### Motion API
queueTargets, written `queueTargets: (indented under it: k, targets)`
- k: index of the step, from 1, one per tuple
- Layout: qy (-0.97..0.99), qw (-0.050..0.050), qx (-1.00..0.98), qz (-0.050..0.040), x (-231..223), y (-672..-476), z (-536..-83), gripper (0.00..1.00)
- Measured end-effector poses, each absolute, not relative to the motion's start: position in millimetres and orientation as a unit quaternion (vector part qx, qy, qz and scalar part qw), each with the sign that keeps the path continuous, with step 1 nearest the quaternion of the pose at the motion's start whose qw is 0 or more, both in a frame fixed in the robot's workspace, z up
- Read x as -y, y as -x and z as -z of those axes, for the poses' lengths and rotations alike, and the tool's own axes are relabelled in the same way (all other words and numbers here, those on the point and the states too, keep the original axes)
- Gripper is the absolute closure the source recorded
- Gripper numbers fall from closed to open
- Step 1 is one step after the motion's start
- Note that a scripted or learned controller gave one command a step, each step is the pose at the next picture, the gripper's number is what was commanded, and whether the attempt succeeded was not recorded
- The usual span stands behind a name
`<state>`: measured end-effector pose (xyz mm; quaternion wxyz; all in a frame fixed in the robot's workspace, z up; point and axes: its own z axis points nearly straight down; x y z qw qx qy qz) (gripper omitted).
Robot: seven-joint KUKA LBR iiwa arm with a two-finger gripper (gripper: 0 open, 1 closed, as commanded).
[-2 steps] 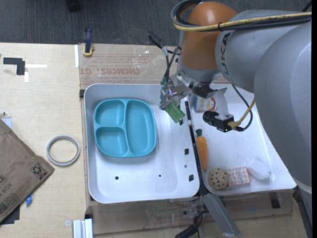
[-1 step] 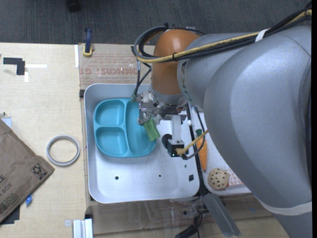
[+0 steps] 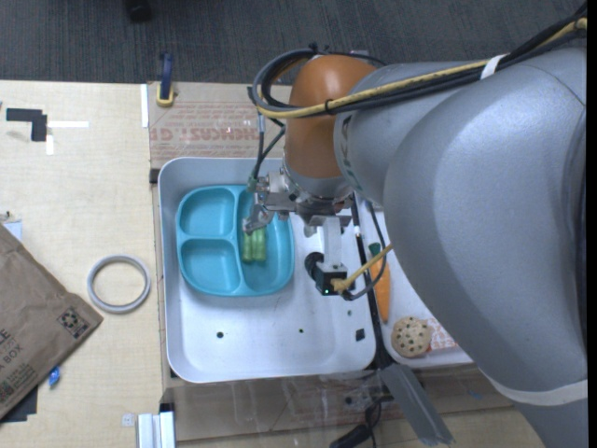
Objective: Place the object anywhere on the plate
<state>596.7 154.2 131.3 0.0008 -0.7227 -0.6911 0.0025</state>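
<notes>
The green object [image 3: 255, 245] sits in the right compartment of the blue plate [image 3: 210, 250], inside the left white bin [image 3: 252, 353]. The pincer [image 3: 256, 220] hovers right at the object's top end; can't tell if it's spread or pinching. A cookie [image 3: 410, 336] lies well right of the plate.

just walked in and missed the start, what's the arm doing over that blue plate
The grey arm reaches in over the left white bin, with its gripper hanging above the blue divided plate. A green object lies in the plate's right compartment, right under the gripper. Whether it is gripped or already let go is hard to tell. A carrot and a cookie lie in the other bin.
</notes>
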Motion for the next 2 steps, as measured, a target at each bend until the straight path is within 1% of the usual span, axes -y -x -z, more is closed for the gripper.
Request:
queueTargets:
  k: [1, 2]
  targets:
    - [0.723, 0.001, 0.691, -0.0043, -152.5, -596.7, -139.4, 1.0]
    - [0.723, 0.001, 0.691, -0.0044, -152.5, -596.7, -139.4, 0.0]
